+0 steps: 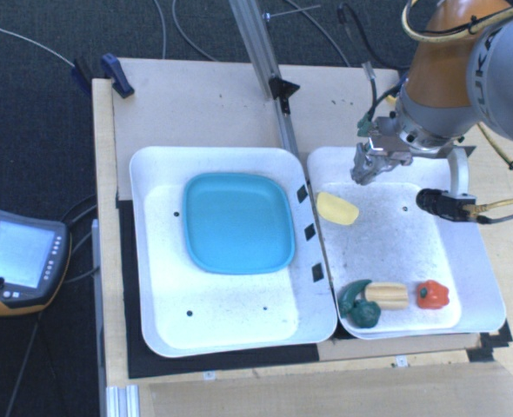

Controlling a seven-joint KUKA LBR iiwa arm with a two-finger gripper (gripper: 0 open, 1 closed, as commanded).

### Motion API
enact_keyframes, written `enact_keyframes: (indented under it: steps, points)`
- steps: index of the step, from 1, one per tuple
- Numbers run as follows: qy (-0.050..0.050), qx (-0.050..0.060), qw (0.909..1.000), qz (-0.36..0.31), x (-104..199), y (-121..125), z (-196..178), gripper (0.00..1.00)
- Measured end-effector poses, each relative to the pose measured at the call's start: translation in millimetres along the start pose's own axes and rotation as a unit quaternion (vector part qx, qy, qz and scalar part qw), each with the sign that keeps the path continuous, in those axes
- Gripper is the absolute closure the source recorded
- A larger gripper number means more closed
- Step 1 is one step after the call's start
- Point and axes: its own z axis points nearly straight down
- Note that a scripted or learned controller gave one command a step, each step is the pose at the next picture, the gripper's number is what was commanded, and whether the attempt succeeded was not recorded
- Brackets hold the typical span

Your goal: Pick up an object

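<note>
Gripper [366,168]: hangs over the right bin's far edge, just beyond the lemon; nothing seen between the fingers; spread or pressed together, cannot tell.
Lemon [336,208]: yellow, in the right bin [465,259], by its left wall.
Pepper [359,303]: dark green, well nearer than the lemon, at the bin's near edge.
Block [387,295]: tan, touching the pepper's right.
Tomato [430,294]: red, right of the block.
Plate [238,222]: blue, left of the lemon, in the left bin [152,259].

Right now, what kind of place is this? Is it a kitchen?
Probably a robot lab, not a kitchen. A robot arm reaches over two white bins on a bench, cables lie on the floor, and a control screen sits nearby.
</note>
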Motion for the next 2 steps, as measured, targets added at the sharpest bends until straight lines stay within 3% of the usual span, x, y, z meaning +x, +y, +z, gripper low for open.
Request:
enact_keyframes:
  steps: [2]
  points:
    - [0.000,0.000,1.0000,-0.001,101,14,10,1.00]
